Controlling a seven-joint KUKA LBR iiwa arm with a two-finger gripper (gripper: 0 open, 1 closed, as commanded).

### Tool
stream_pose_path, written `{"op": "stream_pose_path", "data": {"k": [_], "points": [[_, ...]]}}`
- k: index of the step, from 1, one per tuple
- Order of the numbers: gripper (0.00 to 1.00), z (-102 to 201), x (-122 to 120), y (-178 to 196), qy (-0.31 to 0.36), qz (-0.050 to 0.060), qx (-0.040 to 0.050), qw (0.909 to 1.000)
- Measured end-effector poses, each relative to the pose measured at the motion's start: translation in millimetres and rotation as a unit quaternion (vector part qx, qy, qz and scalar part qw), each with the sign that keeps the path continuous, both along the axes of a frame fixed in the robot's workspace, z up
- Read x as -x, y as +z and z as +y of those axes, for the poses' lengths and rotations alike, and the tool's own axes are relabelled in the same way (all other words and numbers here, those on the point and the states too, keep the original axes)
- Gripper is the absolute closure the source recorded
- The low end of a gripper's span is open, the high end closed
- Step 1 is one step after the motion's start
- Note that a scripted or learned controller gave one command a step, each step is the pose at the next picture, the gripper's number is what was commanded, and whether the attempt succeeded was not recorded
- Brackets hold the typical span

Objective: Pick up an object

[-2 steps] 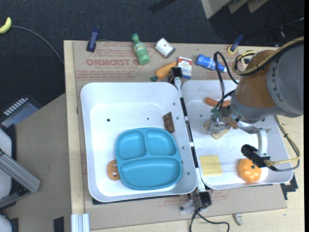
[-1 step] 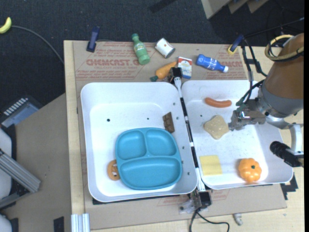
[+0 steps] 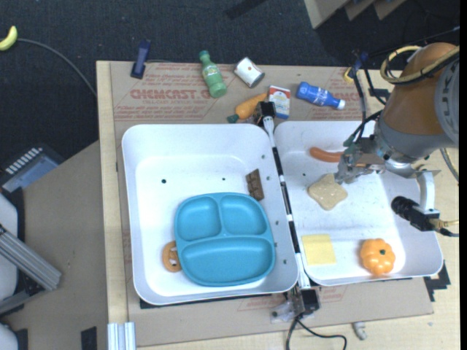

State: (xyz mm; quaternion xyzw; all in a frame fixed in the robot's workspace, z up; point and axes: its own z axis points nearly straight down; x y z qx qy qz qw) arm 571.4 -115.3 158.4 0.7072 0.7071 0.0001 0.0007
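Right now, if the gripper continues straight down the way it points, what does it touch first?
Most likely the beige slice of toy bread, lying just below the gripper in the right white bin. Depth is unclear from this slanted view, so it might meet the bin floor beside the bread instead.

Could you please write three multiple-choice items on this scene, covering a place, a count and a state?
1. Where is the blue divided plate?
A. left bin
B. right bin
C. on the cardboard

2. How many compartments does it have?
A. two
B. three
C. four

3. The pincer is:
A. over the left bin
B. low, by the beige bread piece
C. outside both bins

Answers: 1 A, it lies in the left bin. 2 B, two small and one wide. 3 B, it is just above the bread in the right bin.
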Motion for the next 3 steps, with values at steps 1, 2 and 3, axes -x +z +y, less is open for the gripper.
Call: {"op": "stream_pose_path", "data": {"k": [1, 2, 3], "points": [[1.0, 0, -1, 10, 0.0, -0.002, 0.0004, 1.0], [1.0, -9, 16, 0, 0.0, 0.002, -0.0007, 1.0], [1.0, -35, 22, -40, 0.0, 0.002, -0.0005, 1.0]]}}
